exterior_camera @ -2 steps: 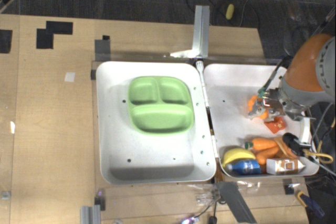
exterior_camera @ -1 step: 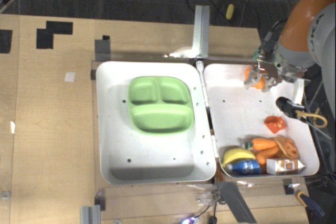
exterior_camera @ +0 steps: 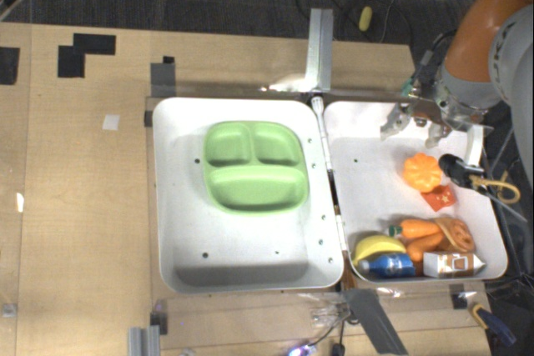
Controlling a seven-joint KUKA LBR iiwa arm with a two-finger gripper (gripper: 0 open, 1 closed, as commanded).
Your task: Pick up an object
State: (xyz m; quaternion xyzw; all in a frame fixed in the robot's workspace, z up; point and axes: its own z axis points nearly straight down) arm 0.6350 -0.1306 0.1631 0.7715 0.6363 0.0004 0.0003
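Observation:
My gripper (exterior_camera: 412, 132) hangs over the far part of the right bin (exterior_camera: 367, 179), open, with nothing between its fingers. Just in front of it and slightly right lies an orange pepper-like toy (exterior_camera: 422, 171), apart from the fingertips. A small red piece (exterior_camera: 440, 198) sits right behind that toy toward the near side. Along the bin's near wall lie an orange carrot (exterior_camera: 417, 230), a brown pretzel-like piece (exterior_camera: 457, 235), a yellow banana (exterior_camera: 377, 247), a blue can (exterior_camera: 389, 266) and a white carton (exterior_camera: 451, 265).
The left bin (exterior_camera: 179, 204) holds a green divided plate (exterior_camera: 254, 165) near its middle. A metal post (exterior_camera: 320, 46) stands at the far end of the rim shared by the two bins. The left half of the right bin's floor is bare.

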